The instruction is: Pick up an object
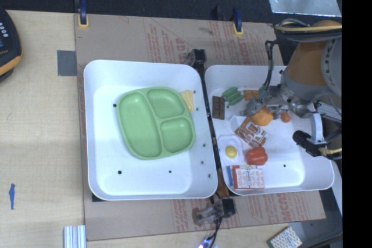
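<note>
Two bins, one crowded
Left bin (104, 125) holds a green plate (156, 122); right bin (314, 180) holds small items, a tomato (256, 155) at six o'clock. Gripper (263, 106) grip: cannot tell.

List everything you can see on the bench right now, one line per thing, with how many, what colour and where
Bins: 2, white, side by side on the bench.
Divided plate: 1, light green, in the left bin.
Yellow piece: 1, at the plate's upper right edge.
Green item: 1, top of the right bin.
Brown block: 1, right bin, near its left wall.
Orange item: 1, right bin, by the gripper.
Brown-and-white packet: 1, middle of the right bin.
Yellow ball: 1, right bin.
Red item: 1, beside the yellow ball.
Red-and-white carton: 1, bottom of the right bin.
Gripper: 1, grey, over the right bin.
</note>
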Controlling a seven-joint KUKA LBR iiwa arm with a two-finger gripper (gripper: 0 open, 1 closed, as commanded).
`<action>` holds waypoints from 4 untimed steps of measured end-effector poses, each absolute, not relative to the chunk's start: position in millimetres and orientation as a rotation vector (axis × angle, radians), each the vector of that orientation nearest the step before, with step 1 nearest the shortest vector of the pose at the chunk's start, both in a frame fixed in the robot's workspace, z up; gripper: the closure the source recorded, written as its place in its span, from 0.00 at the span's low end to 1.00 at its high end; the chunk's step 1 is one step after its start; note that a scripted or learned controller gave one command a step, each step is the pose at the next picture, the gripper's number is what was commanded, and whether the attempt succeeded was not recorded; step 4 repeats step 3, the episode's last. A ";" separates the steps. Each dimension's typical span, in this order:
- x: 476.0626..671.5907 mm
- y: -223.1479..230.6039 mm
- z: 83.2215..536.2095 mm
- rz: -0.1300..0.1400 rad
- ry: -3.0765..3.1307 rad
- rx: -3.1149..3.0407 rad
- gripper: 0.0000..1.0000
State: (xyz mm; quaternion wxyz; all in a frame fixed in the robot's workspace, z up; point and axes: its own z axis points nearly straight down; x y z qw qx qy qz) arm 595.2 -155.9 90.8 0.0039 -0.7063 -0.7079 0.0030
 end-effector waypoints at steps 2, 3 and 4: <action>646.6 -108.7 219.3 -0.009 -2.236 -2.216 1.00; 589.9 -71.0 227.0 0.008 -2.225 -2.209 1.00; 589.9 -71.0 227.0 0.008 -2.225 -2.209 1.00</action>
